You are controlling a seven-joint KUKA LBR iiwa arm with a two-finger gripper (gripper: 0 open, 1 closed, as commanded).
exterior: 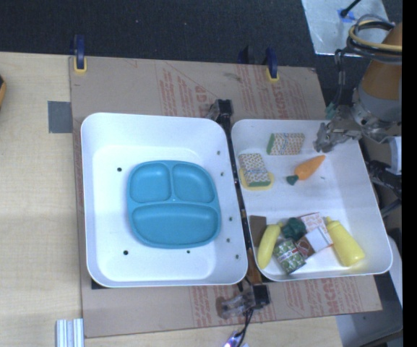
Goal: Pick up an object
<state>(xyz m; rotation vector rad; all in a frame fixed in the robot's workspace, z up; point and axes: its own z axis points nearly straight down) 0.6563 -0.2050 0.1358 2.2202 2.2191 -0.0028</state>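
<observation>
My gripper (327, 139) hangs over the far right part of the right bin (360, 194), with the grey arm and its orange band (381, 78) behind it. Just in front and to the left of it lies an orange toy carrot (309, 168). A patterned packet (286, 144) lies to the gripper's left, and a yellow-edged sponge (255, 170) sits near the bin's left wall. Nothing is visibly held.
The near end of the right bin holds a banana (268, 244), a yellow bottle (345, 242), a small red-and-white box (315, 231) and a green packet (289, 255). A blue divided plate (173, 202) lies in the left bin (100, 165).
</observation>
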